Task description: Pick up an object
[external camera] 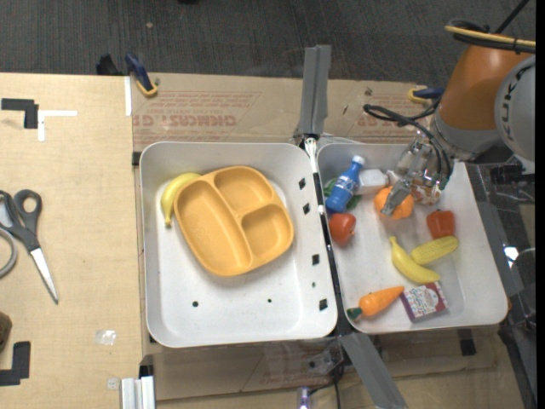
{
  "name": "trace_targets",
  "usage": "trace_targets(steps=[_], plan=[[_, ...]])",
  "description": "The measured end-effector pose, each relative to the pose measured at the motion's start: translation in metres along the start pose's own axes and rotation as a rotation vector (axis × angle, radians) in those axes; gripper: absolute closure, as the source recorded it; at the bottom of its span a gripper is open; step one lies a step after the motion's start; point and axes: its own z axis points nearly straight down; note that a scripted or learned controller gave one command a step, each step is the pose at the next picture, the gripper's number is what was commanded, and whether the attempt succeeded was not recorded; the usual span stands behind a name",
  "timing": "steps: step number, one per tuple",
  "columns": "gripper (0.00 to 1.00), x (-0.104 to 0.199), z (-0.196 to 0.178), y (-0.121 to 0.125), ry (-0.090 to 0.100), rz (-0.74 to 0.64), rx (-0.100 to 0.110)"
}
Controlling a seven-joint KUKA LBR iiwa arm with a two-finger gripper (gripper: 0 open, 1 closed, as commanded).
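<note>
My gripper (415, 186) hangs low over the back of the right bin (477, 309), directly over an orange fruit (394, 204) and partly covering it. I cannot tell whether it touches the fruit. Around it lie a blue bottle (344, 186), a red tomato (341, 227), a red-orange pepper (440, 222), a yellow banana (410, 265), a yellow corn cob (436, 248), a carrot (380, 300) and a pink box (424, 301).
The left bin (230, 313) holds a yellow divided plate (234, 220) with a second banana (174, 194) at its left rim. Scissors (30, 237) lie on the bench at far left. A grey divider (315, 92) rises between the bins at the back.
</note>
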Motion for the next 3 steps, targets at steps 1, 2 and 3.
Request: trace_targets(steps=[1, 2, 3], plan=[[0.0, -0.009, 0.0, -0.021, 0.012, -0.071, -0.028], [0.0, 0.003, -0.001, 0.004, -0.022, 0.005, -0.007], [0.0, 0.047, 0.016, -0.019, -0.001, 0.032, 0.003]])
